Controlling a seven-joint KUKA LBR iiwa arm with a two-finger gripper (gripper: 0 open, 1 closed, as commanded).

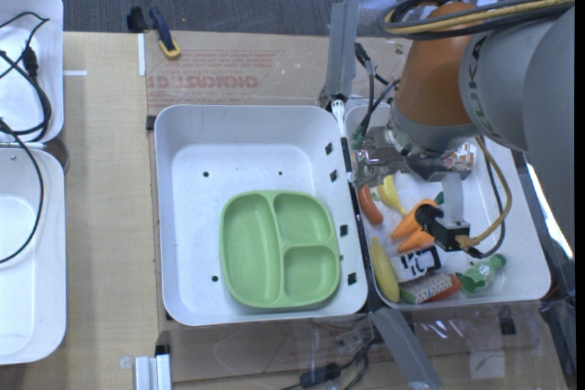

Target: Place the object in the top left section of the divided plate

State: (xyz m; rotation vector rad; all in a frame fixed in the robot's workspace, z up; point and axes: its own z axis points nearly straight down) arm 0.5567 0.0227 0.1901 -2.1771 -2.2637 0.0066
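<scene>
Red print and a tiny label, neither cleanly legible.
Red lettering running across the cardboard sheet [228,68], upside down from here, too faint to spell out; white marks on a small black label [420,262] in the right bin [535,288], too small to read.

My arm [526,68] reaches in from the right, grey and bulky, and bends downward at the orange band [439,78] above my wrist. My hand [402,167] points straight down, largely hidden beneath that wrist.
</scene>
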